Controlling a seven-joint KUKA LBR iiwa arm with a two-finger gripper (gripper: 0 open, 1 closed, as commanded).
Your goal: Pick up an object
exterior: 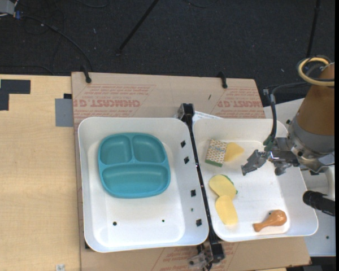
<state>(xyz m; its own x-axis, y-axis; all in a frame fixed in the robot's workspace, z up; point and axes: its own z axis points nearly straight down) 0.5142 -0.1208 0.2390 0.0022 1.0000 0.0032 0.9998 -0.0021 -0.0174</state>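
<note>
The gripper (259, 164) hangs over the right bin (296, 230), fingers spread apart and gripping nothing; the yellow wedge (233, 151) lies just to its left, beside the patterned sponge (216, 152).

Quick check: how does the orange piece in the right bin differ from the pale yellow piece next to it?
The orange piece is drumstick-shaped with a thin handle; the pale yellow piece is a plain rounded oblong. The orange piece lies crosswise near the bin's corner; the yellow piece lies lengthwise, nearer the divider. Both rest flat in the right bin, apart from the tool.

Pale wood bench (28, 174); dark floor (186, 33) beyond, black cables (62, 30) trailing.
</note>
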